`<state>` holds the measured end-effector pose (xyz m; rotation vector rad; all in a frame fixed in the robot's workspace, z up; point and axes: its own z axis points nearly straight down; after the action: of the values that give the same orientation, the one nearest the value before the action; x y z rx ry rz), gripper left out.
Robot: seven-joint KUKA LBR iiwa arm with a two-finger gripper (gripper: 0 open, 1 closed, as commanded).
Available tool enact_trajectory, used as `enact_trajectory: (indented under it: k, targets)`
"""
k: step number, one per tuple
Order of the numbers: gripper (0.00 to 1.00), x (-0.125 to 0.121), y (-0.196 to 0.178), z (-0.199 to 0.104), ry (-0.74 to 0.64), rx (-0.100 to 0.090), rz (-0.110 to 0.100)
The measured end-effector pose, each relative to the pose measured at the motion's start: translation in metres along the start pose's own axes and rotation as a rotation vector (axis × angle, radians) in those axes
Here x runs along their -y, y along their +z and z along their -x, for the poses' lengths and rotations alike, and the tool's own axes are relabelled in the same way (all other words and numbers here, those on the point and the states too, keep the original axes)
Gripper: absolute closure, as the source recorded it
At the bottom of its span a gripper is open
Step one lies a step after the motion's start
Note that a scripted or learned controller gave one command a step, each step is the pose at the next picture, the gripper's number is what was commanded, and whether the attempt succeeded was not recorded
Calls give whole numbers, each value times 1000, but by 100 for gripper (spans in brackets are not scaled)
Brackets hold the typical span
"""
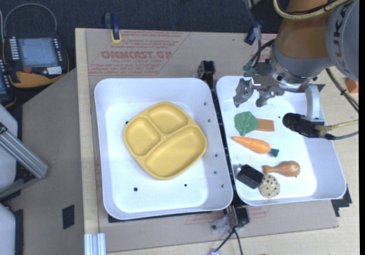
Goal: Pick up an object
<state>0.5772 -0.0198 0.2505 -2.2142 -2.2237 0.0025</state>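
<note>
My gripper (254, 94) hangs over the back left part of the right bin (328, 182), its two grey fingers spread apart with nothing between them. Just below the fingertips lies a green leaf-shaped toy (245, 122) joined to an orange piece (265, 125). In front of that lies an orange toy carrot (252, 144) with a teal tip. Nearer the front edge are a brown drumstick-shaped toy (283, 169), a small black block (249, 176) and a speckled round cookie (270, 186).
The left bin (108, 134) holds a yellow divided plate (165, 140). A black cylindrical part (301, 124) with a cable juts over the right bin's right side. The arm's orange band (311, 14) looms above the back right. A control pendant (35, 57) sits far left.
</note>
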Motion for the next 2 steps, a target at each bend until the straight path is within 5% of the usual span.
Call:
enact_trajectory:
  k: [2]
  targets:
    - [100, 28, 22, -92, -1, 0, -1]
